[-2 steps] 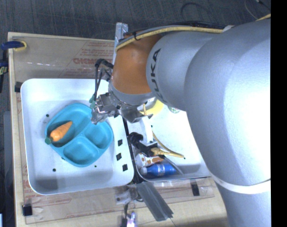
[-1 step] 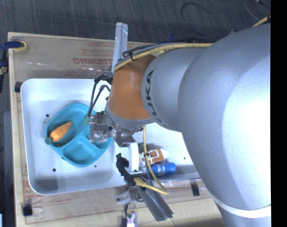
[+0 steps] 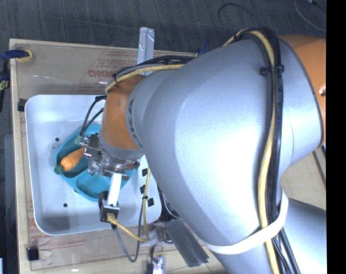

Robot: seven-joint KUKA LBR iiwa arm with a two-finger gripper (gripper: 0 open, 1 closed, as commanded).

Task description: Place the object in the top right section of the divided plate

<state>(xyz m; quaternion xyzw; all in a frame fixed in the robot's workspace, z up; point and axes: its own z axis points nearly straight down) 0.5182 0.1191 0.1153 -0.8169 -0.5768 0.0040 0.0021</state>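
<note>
A blue divided plate (image 3: 88, 185) lies in the left white bin (image 3: 39, 130). An orange carrot-shaped object (image 3: 72, 160) rests on the plate's left part, with its tip toward the bin's left wall. My gripper (image 3: 93, 158) hangs directly over the plate, just right of the orange object, and the wrist with its orange band (image 3: 117, 119) covers much of the plate. The fingertips are hidden under the wrist hardware.
The big grey arm (image 3: 230, 153) covers the right bin and the right half of the view. A cable (image 3: 130, 236) loops below the wrist near the bin's front edge. Blue clamps (image 3: 13, 55) sit at the bench's left corner.
</note>
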